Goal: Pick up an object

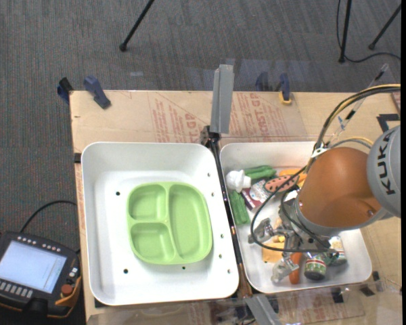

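Objects (265,181) lay jumbled in the right bin (363,263) — the claw (292,263) was lowered among them near its front edge, grip unreadable. A green divided plate (169,223) sat in the left bin (101,181).

Illumination is even, diffuse and overhead, with only soft shadows inside the white bins (95,181). Mild glare appears on the orange band (338,188) and the green tray (169,223). Focus is moderately sharp; fine detail is grainy.

Robotics lab: grey carpet (68,39), tripod legs (141,15) top of frame, control tablet (28,268) lower left, clamped plywood bench (149,117).
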